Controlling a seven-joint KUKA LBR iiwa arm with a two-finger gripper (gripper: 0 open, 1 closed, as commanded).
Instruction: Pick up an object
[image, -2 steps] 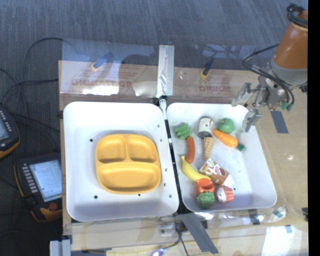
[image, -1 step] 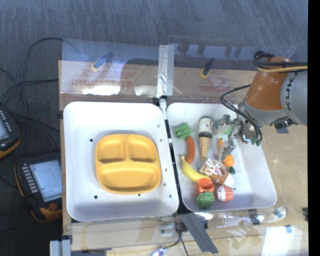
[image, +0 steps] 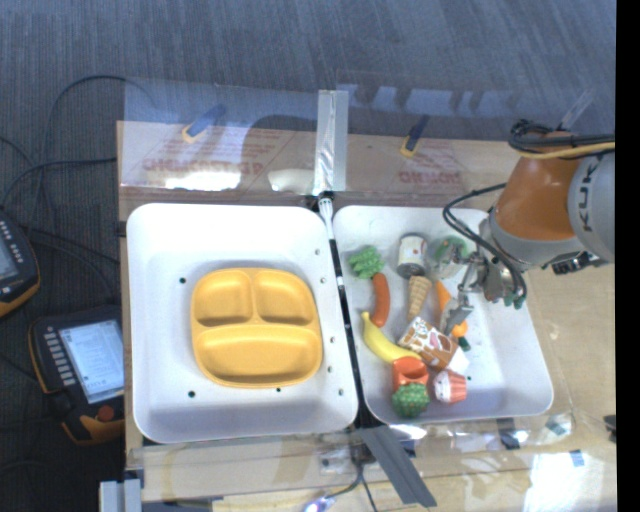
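The right bin (image: 520, 380) holds several toy foods. Among them are a green broccoli (image: 365, 262), a red sausage (image: 381, 297), a yellow banana (image: 378, 340), an ice cream cone (image: 418, 292), a grey can (image: 411, 252) and a printed carton (image: 430, 342). An orange cup (image: 408, 370), a second green piece (image: 410, 399) and a red-and-white piece (image: 450, 386) lie near the front. My gripper (image: 462, 308) hangs low over the bin's right middle, just right of the cone and above the carton, next to a small orange piece (image: 458, 326). I see nothing held in it.
The left bin (image: 160, 400) holds a yellow divided tray (image: 257, 325). A raised wall (image: 335, 290) separates the two bins. The arm's orange band (image: 535, 205) sits over the right bin's back right corner. Tablets and cables lie on the floor at far left.
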